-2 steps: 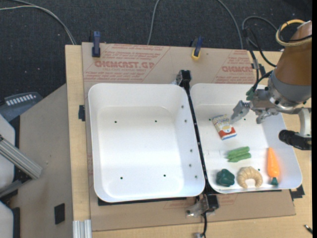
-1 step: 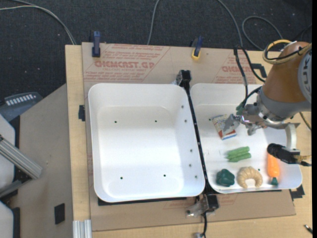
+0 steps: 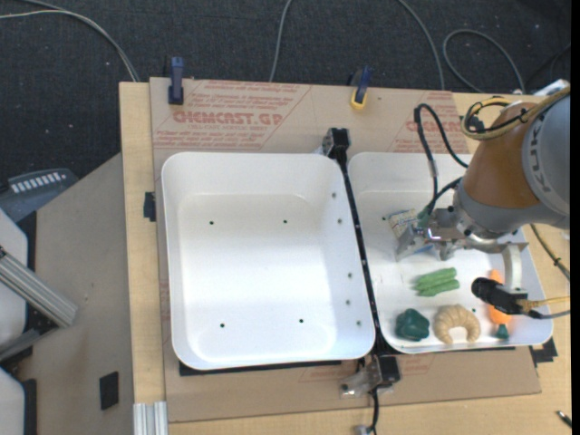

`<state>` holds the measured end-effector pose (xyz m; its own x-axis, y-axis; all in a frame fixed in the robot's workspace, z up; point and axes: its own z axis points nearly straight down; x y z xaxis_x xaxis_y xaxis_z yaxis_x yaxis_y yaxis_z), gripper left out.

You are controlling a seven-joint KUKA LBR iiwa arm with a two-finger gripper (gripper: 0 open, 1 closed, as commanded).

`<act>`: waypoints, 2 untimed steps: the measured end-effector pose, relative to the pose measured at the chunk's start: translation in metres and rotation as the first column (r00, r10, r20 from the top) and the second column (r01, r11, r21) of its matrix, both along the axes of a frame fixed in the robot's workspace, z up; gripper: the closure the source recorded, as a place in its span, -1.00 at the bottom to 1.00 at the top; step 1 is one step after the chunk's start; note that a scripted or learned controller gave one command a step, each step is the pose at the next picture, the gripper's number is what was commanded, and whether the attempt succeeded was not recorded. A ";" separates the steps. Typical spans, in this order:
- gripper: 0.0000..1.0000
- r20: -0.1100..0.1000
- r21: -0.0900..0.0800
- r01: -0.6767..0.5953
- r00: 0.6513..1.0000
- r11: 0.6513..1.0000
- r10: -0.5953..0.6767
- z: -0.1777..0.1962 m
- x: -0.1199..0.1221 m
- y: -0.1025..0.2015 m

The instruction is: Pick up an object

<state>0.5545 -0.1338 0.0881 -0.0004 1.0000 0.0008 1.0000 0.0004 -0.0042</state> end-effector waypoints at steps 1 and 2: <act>1.00 0.006 -0.001 0.000 1.000 1.000 0.000 0.013 0.002 0.000; 1.00 0.008 -0.001 0.000 1.000 1.000 0.000 0.058 -0.004 0.001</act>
